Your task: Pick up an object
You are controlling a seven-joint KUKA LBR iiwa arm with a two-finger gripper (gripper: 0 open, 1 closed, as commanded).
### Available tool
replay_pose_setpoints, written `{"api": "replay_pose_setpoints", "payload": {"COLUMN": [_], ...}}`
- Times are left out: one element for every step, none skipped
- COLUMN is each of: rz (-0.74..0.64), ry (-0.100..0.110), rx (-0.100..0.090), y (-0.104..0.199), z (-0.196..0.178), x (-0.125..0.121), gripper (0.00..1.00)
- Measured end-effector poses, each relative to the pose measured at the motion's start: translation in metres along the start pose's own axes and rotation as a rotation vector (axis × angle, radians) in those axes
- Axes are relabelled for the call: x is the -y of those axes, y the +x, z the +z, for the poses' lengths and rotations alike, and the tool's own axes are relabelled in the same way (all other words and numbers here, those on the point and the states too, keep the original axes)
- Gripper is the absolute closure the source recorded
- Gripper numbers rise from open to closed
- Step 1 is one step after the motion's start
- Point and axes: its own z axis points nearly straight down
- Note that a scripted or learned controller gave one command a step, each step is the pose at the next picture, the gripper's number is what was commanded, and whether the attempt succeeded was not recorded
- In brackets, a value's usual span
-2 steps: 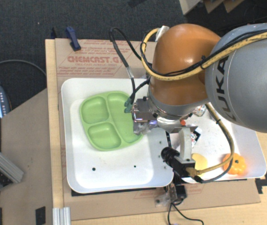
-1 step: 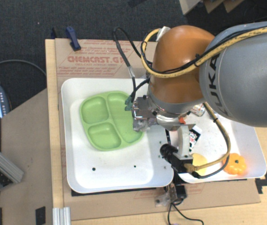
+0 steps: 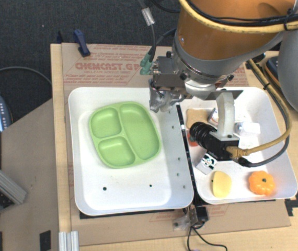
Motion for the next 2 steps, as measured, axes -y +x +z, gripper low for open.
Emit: {"api": "replay_pose_setpoints", "payload": {"rz": [0.004, 0.011], "ry": [0.017, 0.029], "rx": [0.009, 0.014], "y": [-0.002, -0.025], "z": [0.0, 0.086], "x": [0.0, -0.031], "gripper": [1.0, 1.0]}}
